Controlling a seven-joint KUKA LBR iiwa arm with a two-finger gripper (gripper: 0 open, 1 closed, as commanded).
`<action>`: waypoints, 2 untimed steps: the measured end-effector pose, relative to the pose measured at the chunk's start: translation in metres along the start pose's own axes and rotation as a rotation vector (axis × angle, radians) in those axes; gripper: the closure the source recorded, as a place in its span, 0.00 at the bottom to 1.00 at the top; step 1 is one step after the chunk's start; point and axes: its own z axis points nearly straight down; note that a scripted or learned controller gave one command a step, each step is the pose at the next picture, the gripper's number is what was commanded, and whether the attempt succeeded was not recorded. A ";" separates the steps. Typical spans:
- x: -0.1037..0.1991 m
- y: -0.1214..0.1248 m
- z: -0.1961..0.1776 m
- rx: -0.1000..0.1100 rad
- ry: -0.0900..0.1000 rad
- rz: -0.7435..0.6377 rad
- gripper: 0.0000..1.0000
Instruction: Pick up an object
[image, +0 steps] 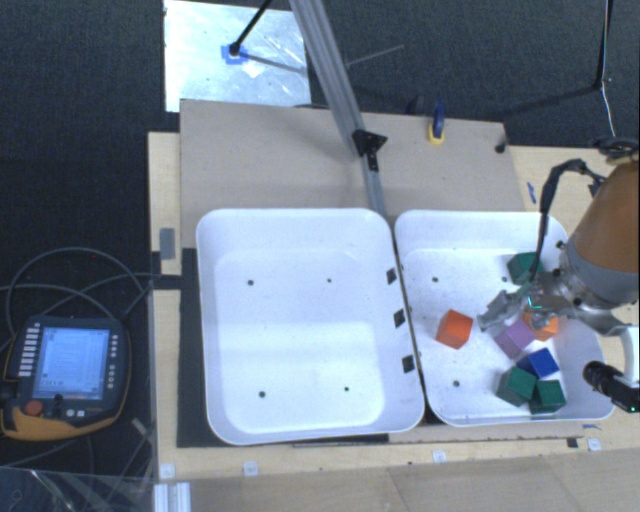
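Here the gripper (507, 312) hangs low in the right bin (440, 235), its metal tips just beside the purple block (515, 338) and near the orange cube (455, 329); whether they are spread or closed I cannot tell, and nothing shows between them. Outward lie a blue cube (543, 362), two dark green blocks (530, 388) and another green one (521, 266). The orange cube, standing apart, looks light, rigid and smooth-faced: best taken across two opposite flat sides. The left bin (300, 225) sits alongside.
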 end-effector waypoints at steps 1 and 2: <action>0.000 0.000 0.000 -0.001 0.000 0.001 0.00; -0.002 -0.003 0.042 0.004 0.000 0.002 0.00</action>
